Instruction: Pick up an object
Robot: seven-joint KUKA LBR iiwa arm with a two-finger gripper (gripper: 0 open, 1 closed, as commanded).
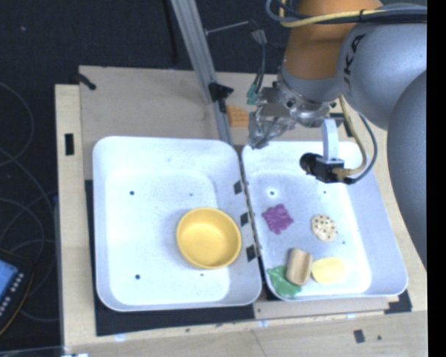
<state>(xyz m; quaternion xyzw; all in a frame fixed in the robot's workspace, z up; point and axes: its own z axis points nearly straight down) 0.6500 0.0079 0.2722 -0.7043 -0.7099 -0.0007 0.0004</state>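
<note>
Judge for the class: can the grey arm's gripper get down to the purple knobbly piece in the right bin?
Probably yes: the purple knobbly piece lies apart from its neighbours, and the gripper is above the bin's far edge.

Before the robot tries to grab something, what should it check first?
1. Things to pick in the right bin: ok. Purple piece, spotted cookie, tan cylinder, yellow piece, green piece.
2. Yellow bowl sits in the left bin: ok.
3. Gripper over a target: not ok, it hangs by the bins' far edge.
4. Gripper carrying nothing: ok.
5. Items spaced apart: not ok, tan cylinder, yellow and green pieces crowd together.
</note>
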